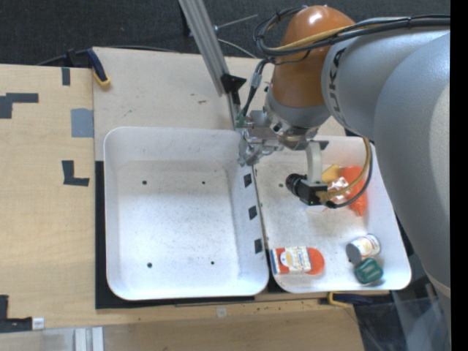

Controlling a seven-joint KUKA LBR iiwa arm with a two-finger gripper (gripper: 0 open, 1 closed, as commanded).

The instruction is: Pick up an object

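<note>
Print on the orange-and-white packet, at six o'clock in the right bin, is unreadable, while the arm's gripper hangs at ten o'clock, its open-or-closed state impossible to tell.

Bench: pale wood, bearing both bins.
Left bin: white, shallow, speckled dark.
Clamp: blue and yellow, at 11 o'clock from the left bin.
Metal rail: silver, slanting down from 12 o'clock.
Grey tape patch: at 10 o'clock from the left bin.
Black mat: along that bin's 9 o'clock edge.
</note>
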